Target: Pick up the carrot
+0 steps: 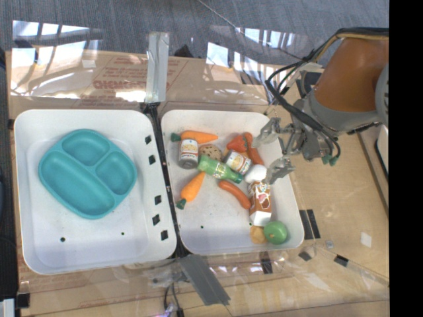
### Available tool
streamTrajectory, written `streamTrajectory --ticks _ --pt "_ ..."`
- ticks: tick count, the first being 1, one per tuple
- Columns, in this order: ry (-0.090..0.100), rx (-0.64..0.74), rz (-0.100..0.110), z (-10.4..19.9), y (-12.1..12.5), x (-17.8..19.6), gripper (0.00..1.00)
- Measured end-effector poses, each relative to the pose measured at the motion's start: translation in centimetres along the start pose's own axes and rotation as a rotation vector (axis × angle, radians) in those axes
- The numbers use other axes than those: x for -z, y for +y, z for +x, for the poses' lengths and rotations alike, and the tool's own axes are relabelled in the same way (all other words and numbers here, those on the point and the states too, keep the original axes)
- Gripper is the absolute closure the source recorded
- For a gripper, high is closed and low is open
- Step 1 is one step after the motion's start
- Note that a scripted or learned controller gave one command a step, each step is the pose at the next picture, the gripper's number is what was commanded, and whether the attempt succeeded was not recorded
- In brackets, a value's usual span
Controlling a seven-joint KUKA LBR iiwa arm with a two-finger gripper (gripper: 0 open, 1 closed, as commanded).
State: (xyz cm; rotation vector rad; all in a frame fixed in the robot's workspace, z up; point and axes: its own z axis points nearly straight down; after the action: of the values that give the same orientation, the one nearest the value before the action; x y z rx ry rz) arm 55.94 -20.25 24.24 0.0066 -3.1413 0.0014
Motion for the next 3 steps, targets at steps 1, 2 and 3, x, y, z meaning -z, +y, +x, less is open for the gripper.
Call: streamTrajectory --ticks 1,2,3 --pt "0.007 0.190 -0.006 0.0 6.4 -12.9 0.00" --pt "0.001 0.168 -0.003 -0.2 9.7 -15.1 0.00" --pt "0.002 0.122 -0.002 2.0 11.0 -15.1 0.00"
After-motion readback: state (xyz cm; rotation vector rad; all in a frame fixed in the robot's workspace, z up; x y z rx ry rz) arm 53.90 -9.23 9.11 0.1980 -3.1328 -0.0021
